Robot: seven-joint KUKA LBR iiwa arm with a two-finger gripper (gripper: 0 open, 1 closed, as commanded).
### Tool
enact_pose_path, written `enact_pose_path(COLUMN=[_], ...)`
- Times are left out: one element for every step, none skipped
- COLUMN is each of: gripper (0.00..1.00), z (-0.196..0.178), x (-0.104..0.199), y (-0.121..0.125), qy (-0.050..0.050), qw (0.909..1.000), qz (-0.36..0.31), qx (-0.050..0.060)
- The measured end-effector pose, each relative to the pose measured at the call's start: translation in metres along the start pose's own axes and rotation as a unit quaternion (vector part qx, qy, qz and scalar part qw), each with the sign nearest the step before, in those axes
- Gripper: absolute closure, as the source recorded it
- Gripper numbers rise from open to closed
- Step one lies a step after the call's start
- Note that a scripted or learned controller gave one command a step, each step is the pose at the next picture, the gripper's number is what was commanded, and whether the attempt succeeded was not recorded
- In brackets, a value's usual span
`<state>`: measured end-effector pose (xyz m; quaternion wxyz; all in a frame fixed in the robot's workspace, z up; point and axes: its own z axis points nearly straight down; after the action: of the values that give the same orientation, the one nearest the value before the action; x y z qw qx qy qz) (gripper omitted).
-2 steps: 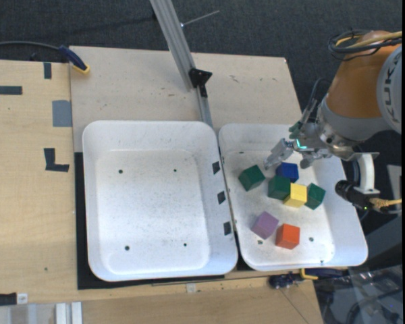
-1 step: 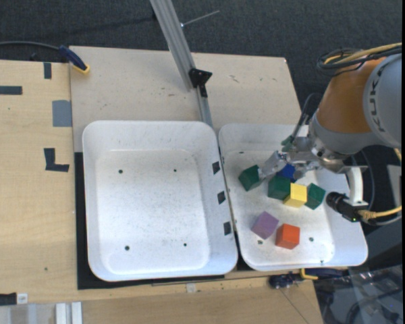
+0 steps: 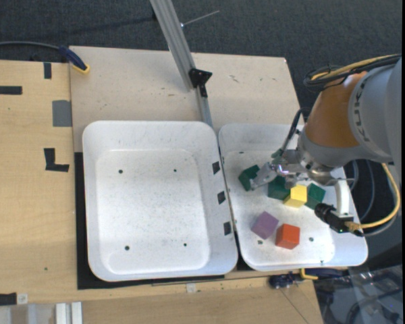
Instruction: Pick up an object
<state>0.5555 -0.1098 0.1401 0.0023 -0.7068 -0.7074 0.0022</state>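
Observation:
Several small blocks lie in the right bin (image 3: 253, 139): a green block (image 3: 248, 177) near its left wall, a dark green block (image 3: 278, 190), a yellow block (image 3: 298, 196), another green block (image 3: 316, 194), a purple block (image 3: 264, 225) and an orange-red block (image 3: 287, 235). My gripper (image 3: 271, 173) hangs low over the middle of this bin. It sits just right of the green block and just above the dark green one. The wrist hides the bin floor behind it.
The left bin (image 3: 94, 181) stands beside the right one, sharing a raised divider. A slanted metal rail (image 3: 179, 42) runs down to the bins' back edge. Cables (image 3: 385, 208) loop off the arm at the right bin's right edge.

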Motion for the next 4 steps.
enact_pose_path(gripper=[0.0,1.0,1.0,1.0], z=[0.023,0.014,-0.044,-0.091], x=[-0.002,-0.002,0.006,0.007], y=[0.006,0.006,0.002,0.003], qy=[-0.004,-0.004,0.0,0.0], qw=[0.9999,0.9999,1.0,1.0], qz=[0.0,0.0,-0.001,0.0], qx=[-0.013,-0.014,-0.005,-0.005])
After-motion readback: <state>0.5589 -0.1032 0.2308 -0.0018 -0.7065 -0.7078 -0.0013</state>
